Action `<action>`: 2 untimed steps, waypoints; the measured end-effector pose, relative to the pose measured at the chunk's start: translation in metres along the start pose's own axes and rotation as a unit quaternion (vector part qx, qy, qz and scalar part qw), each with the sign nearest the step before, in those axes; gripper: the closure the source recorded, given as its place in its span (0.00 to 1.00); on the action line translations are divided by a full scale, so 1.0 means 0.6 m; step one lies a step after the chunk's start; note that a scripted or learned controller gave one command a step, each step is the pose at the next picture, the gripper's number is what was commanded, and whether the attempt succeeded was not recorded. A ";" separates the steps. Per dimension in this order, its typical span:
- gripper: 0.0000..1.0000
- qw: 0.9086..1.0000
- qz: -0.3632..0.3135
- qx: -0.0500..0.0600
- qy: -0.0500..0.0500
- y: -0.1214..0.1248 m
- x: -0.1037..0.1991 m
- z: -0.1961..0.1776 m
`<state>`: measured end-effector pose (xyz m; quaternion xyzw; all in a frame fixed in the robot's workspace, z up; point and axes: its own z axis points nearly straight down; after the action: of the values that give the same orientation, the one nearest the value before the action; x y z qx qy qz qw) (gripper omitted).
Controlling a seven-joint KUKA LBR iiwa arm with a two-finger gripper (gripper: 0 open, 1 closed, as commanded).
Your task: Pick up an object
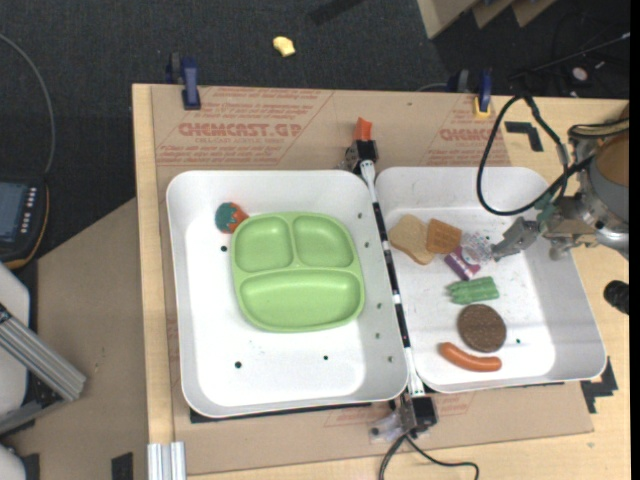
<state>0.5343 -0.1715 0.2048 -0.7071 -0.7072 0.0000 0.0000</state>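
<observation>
worktop (300, 118) of tan board, two white bins side by side, clamped along the far edge.

left bin (200, 298): green tray (296, 270) with three compartments, lying flat near the middle. a small ball (231, 216), red and teal, sits just beside the tray's far-left corner, touching or nearly so.

right bin (570, 318): food items grouped in its left half. two tan bread pieces (424, 238) lie together near the divider at the far side. a small purple item (461, 264) just right of them, too small to identify. a green piece (472, 290) lies near it, toward the camera. closer still, a round brown cookie (482, 327). an orange-red sausage (469, 358) lies along the near-left corner, close to the cookie but apart.

arm (600, 203) enters from the right, over the right bin's far-right side. tool (490, 248) points left and down, its tip low beside the purple item and near the bread. finger spread: cannot tell; tip is blurred against clutter. nothing visibly held between the fingers. a black cable (490, 158) loops above the bin's far edge.

yellow scrap (285, 45) on the dark floor beyond the worktop.
</observation>
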 end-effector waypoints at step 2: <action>0.00 1.000 0.000 0.003 0.001 0.001 0.060 0.206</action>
<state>0.5350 -0.1356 0.0810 -0.7072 -0.7070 0.0014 0.0032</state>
